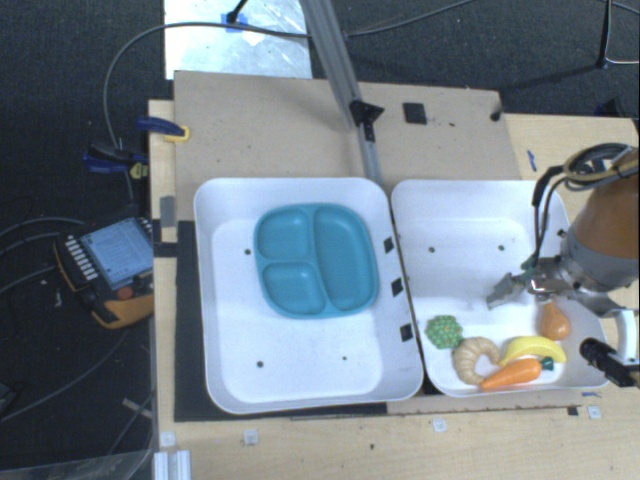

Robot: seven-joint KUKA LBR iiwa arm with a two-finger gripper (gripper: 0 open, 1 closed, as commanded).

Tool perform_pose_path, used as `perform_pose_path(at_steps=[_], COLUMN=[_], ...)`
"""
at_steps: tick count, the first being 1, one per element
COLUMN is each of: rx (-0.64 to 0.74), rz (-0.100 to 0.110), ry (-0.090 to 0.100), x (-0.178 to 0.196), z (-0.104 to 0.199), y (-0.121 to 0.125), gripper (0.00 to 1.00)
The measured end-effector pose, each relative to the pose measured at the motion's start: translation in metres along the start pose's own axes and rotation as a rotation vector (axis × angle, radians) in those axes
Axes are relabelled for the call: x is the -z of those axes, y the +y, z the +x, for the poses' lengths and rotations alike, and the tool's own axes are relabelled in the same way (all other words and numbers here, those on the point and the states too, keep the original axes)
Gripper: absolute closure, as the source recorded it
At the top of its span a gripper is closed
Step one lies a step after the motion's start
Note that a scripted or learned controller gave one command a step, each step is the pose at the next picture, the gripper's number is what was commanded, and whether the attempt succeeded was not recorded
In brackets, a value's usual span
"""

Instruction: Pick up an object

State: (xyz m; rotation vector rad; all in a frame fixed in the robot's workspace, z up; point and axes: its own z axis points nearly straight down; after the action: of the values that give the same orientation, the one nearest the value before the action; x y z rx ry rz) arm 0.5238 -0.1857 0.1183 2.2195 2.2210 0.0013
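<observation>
Toy foods (500, 356) in the right bin's (460, 218) near corner look light, rigid and slick; pinch the carrot (512, 373) across its middle; hand (512, 288) state cannot be told.

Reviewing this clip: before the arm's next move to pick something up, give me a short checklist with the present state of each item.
1. Pickable things in reach: ok; croissant, carrot, banana, green piece and orange piece lie in the right bin.
2. Gripper over that bin: ok.
3. Nothing held: cannot tell.
4. Targets separated: not ok; croissant, carrot, banana crowd together.
5. Blue plate out of the way: ok, left bin.
</observation>
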Motion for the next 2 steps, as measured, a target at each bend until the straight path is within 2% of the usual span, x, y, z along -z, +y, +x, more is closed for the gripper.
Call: perform_pose_path(at_steps=[1,2], rx=[0.0,0.003], rz=[-0.002,-0.003], ry=[-0.001,-0.001], x=[0.011,0.074], z=[0.0,-0.003], y=[0.0,-0.002], gripper=[1.0,1.0])
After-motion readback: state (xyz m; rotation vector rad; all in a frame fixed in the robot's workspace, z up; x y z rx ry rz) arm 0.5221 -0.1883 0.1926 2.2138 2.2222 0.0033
